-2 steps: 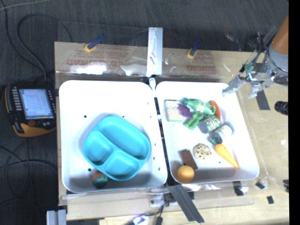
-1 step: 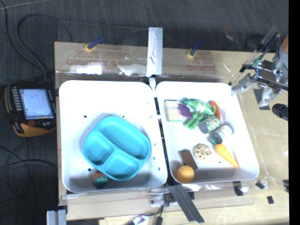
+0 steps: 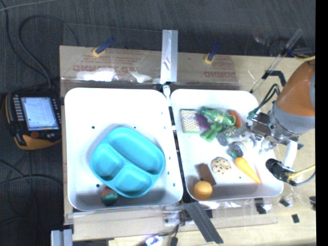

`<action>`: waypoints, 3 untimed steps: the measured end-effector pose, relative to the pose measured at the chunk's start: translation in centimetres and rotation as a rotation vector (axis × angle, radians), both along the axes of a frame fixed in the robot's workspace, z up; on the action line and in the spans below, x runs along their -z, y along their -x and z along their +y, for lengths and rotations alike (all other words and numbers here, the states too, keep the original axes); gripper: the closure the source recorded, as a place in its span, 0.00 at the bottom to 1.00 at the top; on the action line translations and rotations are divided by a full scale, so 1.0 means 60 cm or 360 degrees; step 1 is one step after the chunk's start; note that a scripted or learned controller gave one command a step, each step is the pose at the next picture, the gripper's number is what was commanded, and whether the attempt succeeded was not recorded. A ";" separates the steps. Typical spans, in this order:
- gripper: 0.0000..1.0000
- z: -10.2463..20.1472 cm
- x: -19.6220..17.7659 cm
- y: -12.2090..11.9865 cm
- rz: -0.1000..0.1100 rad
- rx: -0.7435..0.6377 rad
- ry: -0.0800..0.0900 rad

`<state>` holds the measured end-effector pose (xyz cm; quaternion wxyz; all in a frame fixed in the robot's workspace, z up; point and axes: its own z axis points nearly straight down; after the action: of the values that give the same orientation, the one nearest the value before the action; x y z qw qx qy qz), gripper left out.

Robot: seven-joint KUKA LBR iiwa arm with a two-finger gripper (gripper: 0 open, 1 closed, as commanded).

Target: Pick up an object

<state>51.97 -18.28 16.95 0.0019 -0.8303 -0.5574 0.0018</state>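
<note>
Carrot (image 3: 247, 169) lay in right bin (image 3: 225, 99), long axis diagonal, tip toward lower right; gripper (image 3: 254, 133) grip state couldn't be told.

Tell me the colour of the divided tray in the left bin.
The divided tray is light blue, plain in the camera view.
</note>
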 end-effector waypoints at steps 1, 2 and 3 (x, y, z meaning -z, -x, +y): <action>0.00 -0.014 0.127 0.015 -0.0010 -0.0270 0.0001; 0.00 0.047 -0.016 0.060 -0.0005 -0.0379 0.0000; 0.00 0.076 0.052 0.062 -0.0001 -0.0420 -0.0002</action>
<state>48.26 -13.72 13.84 0.0020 -0.7496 -0.6619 0.0017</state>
